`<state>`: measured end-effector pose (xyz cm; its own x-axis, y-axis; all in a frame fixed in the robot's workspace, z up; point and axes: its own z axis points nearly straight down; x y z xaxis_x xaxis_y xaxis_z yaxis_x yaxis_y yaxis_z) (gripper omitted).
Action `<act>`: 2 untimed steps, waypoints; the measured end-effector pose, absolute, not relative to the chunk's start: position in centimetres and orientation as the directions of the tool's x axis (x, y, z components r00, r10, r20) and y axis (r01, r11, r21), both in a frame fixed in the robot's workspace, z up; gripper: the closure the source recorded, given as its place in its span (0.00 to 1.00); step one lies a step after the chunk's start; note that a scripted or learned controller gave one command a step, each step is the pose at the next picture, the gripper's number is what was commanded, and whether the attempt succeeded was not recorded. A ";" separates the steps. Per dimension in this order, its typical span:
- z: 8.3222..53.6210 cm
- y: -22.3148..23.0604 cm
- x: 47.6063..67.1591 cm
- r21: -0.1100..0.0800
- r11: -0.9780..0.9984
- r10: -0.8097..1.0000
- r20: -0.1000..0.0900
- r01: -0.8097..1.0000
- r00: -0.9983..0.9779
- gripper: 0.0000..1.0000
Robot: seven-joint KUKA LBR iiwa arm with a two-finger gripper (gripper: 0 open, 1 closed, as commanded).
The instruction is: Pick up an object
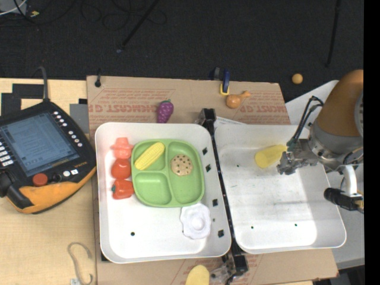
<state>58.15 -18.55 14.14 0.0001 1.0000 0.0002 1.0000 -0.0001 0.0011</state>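
Beside yellow piece in right bin, pincer; grip state unreadable; floor ahead bare.

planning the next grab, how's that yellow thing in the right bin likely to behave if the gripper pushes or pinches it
The yellow piece looks smooth and rounded, so it may slide or roll on the right bin's slick floor if nudged. It resembles toy food, so it is probably light. The gripper sits just beside it; its curved sides might squirt out of a pinch.

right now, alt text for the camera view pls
The arm's hand is low in the right bin, beside a yellow object. The left bin holds a green tray with corn and a cookie.
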 end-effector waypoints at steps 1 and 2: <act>18.5 -18.8 57.7 0.002 -0.001 1.000 0.000 1.000 0.001 1.00; 23.0 -18.9 57.7 0.003 -0.001 1.000 -0.001 1.000 0.001 1.00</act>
<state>57.73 -18.89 23.04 0.0005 1.0000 -0.0006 1.0000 -0.0005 0.0031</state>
